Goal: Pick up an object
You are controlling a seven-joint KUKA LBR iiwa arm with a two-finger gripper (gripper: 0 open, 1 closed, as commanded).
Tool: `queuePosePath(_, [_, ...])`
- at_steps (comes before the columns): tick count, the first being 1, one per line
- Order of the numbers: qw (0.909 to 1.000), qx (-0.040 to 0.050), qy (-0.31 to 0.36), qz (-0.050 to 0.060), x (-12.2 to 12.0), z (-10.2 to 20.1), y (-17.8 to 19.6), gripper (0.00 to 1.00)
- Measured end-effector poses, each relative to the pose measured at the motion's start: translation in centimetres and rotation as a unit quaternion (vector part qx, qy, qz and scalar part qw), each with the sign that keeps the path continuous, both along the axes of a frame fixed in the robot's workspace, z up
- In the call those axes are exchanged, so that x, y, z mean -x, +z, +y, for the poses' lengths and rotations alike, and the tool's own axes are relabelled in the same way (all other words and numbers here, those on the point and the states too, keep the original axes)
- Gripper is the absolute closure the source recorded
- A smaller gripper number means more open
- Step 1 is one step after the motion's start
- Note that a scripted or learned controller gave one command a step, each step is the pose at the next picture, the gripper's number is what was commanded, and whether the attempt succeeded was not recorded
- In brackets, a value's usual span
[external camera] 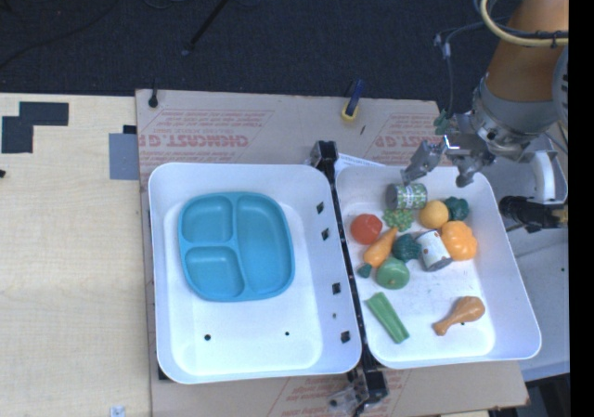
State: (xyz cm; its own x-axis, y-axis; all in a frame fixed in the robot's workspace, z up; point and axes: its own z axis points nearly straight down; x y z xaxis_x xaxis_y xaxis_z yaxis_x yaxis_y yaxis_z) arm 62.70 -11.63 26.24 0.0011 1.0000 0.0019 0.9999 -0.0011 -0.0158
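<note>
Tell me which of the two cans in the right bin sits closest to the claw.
The green-labelled can, lying just under the claw. The white can sits lower, beside the orange pepper.

My arm [524,44] shows an orange band over a grey wrist housing. A yellow-and-black cable loop [506,6] curls at its top, and a thin grey cable runs down the left side. Below the wrist the gripper [447,164] is bare grey metal, its jaws dull and angular.

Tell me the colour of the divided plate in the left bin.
Light blue plate, clearest in the camera view.
</note>
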Motion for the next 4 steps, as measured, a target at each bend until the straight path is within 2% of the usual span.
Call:
queuePosePath(1, [1.0000,0.0007,0.001,-0.006,-0.2,0.0,0.8,0.00])
queuePosePath(2, [1.0000,0.0002,0.000,-0.003,0.8,0.7,-4.7,0.00])
queuePosePath(3, [1.0000,0.0005,0.000,-0.004,0.8,-0.3,-9.9,0.00])
queuePosePath(4, [0.9999,0.0019,0.000,-0.016,0.3,-0.1,-14.0,0.00])
